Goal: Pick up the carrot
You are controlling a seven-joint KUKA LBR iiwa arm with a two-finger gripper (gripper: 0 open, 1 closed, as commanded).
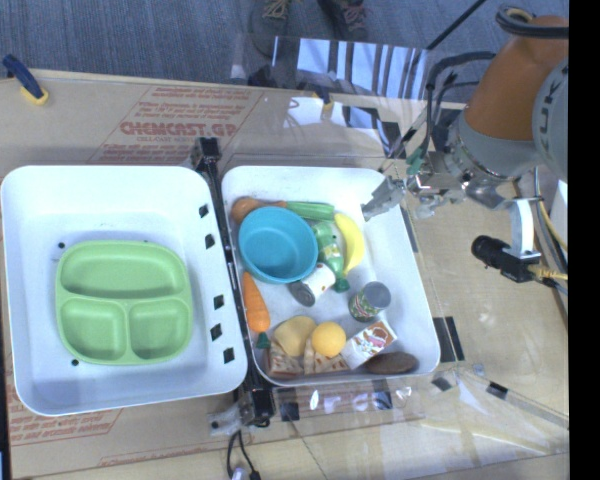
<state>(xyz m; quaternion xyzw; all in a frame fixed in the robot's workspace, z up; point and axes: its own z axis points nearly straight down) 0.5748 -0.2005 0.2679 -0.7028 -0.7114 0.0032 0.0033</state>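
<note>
My end effector [378, 200] sits at the upper right of the frame, over the top right corner of the right bin [405, 258], at the end of my grey arm with its orange band [510, 78]. Whether it is spread or pressed together I cannot tell from this slant; nothing shows in its grip.

The carrot [255, 303] lies in the right bin along its left wall, roughly upright in the frame, just below and left of the blue bowl [277, 244]. It is well apart from my end effector, with the bowl between us.

Around the bowl the bin is crowded: a green vegetable [310, 209] lies along the top, a banana [351, 241] curves down the right side just beside a green item [328, 240], and a small can [370, 299] stands lower right. Toward the bottom of the bin sit a pale yellow lump [295, 335], an orange round fruit [328, 340] touching it, and a small printed carton [370, 344].

The left bin [20, 208] holds a green divided tray [125, 301] with three compartments. Both bins rest on the worktop [130, 118], which carries red lettering at the upper left.
</note>
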